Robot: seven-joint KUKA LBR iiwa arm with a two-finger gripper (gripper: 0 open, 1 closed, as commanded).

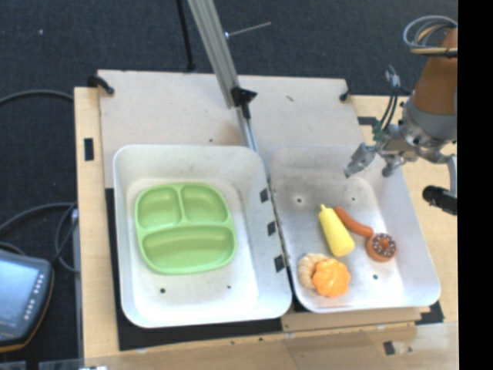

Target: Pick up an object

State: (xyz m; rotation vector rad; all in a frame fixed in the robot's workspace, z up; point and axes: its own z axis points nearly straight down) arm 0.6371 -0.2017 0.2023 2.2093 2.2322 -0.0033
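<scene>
Hovering over right bin rim, gripper jaws apart, nothing held; approach step. Next: descend onto yellow bottle.

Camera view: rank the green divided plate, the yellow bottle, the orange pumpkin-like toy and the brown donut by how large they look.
1. green divided plate, by far the largest
2. yellow bottle
3. orange pumpkin-like toy, close to the bottle in apparent area, so this order is unsure
4. brown donut, smallest
</scene>
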